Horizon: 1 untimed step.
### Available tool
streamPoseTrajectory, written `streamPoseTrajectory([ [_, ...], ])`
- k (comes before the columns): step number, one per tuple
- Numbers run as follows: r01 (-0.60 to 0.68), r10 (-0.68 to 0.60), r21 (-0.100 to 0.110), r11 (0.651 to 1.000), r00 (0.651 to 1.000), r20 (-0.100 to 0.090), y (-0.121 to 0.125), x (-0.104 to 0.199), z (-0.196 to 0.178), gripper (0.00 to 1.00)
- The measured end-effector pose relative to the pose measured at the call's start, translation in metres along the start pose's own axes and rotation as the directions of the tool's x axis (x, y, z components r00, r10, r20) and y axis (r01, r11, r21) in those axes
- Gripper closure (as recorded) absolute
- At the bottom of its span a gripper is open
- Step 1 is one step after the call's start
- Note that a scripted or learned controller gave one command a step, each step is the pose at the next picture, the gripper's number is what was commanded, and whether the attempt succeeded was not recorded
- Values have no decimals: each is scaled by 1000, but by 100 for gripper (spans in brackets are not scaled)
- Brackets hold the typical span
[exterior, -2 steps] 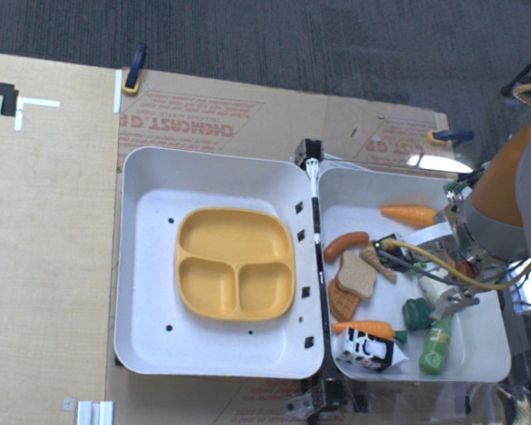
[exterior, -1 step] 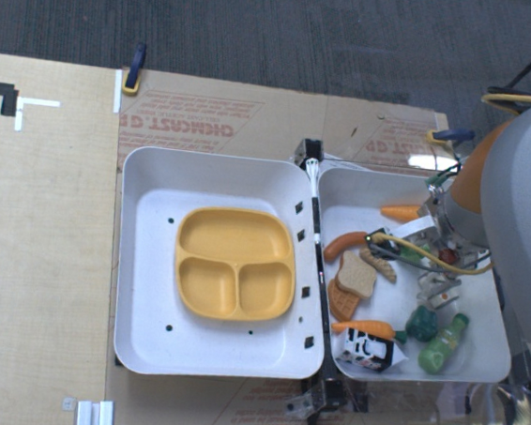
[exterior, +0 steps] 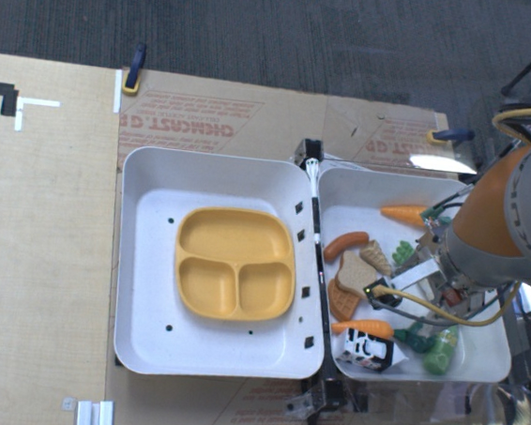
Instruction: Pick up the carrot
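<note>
Two carrots lie in the right bin [exterior: 361, 196]. One orange carrot [exterior: 400, 213] with a green top rests near the bin's far wall. A second carrot [exterior: 364, 328] with a dark green top lies near the front, just above a black-and-white item [exterior: 365, 350]. My gripper [exterior: 446, 294] hangs low over the right side of this bin, between the two carrots and to the right of both. The wrist hides what lies directly under it. I see nothing held in it.
Also in the right bin are a red-brown sausage [exterior: 345, 245], a bread slice [exterior: 357, 275], a brown waffle piece [exterior: 342, 303], a small green piece [exterior: 403, 254] and a green vegetable [exterior: 439, 352]. The left bin [exterior: 140, 241] holds a yellow divided plate [exterior: 236, 262].
</note>
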<state>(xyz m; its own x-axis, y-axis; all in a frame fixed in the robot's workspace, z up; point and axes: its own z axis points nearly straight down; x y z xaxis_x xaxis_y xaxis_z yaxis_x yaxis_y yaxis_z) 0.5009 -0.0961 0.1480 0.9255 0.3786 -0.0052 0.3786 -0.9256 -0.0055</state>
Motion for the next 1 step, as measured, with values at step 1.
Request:
streamPoseTrajectory([
  [1, 43, -43, 0, 999, 999, -2, -1, -17, 58, 0],
])
